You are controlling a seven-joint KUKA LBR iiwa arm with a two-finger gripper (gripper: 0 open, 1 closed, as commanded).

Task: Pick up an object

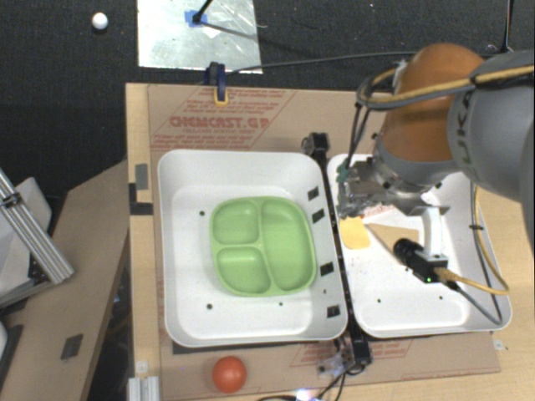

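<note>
Yellow block (354,235): flat, pale, roughly square, lying in right bin (418,316) near its left wall, just below gripper (361,197). Jaw state: cannot tell. Green tray (262,245), three compartments, in left bin (188,224); orange ball (229,373) outside bins.

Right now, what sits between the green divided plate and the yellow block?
In the camera view, the bins' adjoining walls with black clips separate the green divided plate from the yellow block.

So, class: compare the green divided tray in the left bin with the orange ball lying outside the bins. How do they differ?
The green divided tray is flat, pale green, with three compartments; the orange ball is round, plain and orange-red. The tray is far bigger. The tray lies inside the left bin; the ball rests on the bench in front of it. Both are untouched by the arm.
</note>
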